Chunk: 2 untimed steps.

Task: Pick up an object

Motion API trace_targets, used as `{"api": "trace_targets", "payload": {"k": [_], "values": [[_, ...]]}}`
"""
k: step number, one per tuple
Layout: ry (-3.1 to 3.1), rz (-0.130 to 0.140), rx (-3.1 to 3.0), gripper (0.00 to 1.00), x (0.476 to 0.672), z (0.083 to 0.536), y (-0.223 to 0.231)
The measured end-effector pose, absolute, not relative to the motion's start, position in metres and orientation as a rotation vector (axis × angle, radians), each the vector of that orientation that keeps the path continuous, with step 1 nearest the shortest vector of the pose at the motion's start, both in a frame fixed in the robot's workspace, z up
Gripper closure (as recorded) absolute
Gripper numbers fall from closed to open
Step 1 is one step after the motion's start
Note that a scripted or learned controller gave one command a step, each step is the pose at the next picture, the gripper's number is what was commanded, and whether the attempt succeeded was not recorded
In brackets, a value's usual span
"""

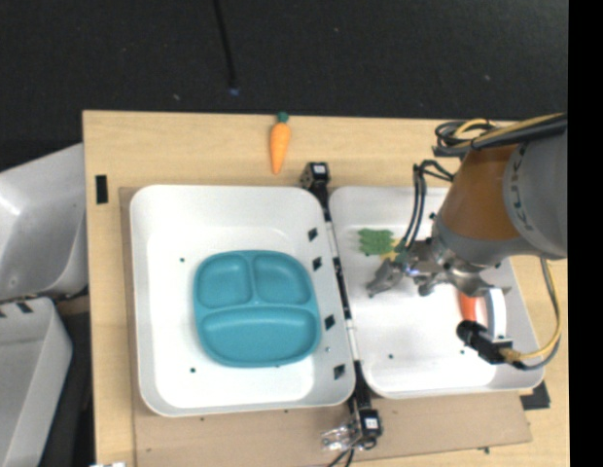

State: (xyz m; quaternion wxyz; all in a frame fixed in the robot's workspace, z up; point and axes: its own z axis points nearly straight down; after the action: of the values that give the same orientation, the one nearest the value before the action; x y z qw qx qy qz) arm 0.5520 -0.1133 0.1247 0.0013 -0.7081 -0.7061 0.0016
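No pick is judged made: the jaws of the gripper [387,278] are lowered into the right bin [428,377], their opening indiscernible, with a green object [375,240] just beyond them.

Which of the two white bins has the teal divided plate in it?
The left shallow white bin holds the teal divided plate; the right white bin doesn't.

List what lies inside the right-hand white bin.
In the right-hand white bin: a small green leafy item, the gripper, and an orange-and-white object partly covered by the arm.
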Motion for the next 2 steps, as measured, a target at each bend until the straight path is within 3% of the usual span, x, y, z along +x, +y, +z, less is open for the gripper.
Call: {"api": "trace_targets", "payload": {"k": [1, 2], "values": [[-2.217, 0.004, -2.224, 0.00, 0.552, 0.099, -0.114], [-2.213, -0.002, -2.233, 1.00, 0.553, 0.112, -0.115]]}}
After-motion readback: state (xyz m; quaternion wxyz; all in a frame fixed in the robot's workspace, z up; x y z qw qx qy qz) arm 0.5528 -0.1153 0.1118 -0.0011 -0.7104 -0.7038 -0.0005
